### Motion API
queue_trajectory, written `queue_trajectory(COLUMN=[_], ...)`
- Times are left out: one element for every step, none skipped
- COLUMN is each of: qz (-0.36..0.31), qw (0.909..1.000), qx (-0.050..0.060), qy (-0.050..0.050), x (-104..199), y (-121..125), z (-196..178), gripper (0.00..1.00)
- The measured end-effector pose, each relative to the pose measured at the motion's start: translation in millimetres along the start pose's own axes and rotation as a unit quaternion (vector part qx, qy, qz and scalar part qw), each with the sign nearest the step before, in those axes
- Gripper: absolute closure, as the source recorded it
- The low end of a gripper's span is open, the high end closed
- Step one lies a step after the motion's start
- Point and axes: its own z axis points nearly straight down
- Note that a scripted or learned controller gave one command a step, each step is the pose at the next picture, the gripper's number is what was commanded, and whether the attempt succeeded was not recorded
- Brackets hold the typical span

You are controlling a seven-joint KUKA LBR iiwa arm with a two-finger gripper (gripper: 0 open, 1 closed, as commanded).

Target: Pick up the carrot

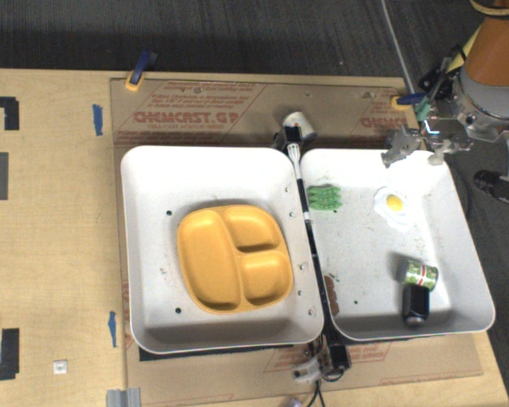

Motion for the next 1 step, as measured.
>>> queue_trajectory(qz=[-0.064], qw=[0.9980], qx=[0.001], qy=[0.000], x=[-48.0], y=[-5.3], z=[100.7], gripper=[0.00])
